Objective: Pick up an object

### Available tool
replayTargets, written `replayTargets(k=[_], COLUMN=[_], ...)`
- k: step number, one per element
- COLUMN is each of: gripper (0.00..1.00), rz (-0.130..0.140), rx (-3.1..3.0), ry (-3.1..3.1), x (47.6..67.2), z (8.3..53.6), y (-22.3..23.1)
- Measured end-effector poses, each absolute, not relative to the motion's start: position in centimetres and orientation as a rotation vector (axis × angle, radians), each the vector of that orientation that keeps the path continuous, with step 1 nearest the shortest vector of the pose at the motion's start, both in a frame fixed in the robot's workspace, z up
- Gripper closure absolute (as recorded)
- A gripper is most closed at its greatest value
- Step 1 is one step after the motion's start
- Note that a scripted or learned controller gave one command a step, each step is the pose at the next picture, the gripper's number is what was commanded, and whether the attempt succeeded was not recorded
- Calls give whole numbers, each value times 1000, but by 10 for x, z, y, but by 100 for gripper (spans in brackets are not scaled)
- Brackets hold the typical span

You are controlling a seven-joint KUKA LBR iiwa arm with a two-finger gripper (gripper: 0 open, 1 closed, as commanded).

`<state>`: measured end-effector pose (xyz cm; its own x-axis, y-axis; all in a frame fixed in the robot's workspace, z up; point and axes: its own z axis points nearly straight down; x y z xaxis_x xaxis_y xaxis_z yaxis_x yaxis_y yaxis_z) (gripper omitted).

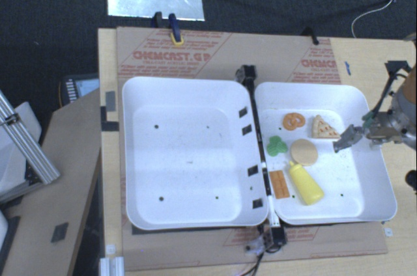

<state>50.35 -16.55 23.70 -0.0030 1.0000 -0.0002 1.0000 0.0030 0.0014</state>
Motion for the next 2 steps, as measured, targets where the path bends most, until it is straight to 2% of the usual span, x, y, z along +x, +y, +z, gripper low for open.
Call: replayTargets(k=[1, 2], gripper=[100, 100], rz=[4, 15], rx=[2212, 2203], ry=[2225, 2221], x=[505, 488], z=[248, 364], y=[-166, -133])
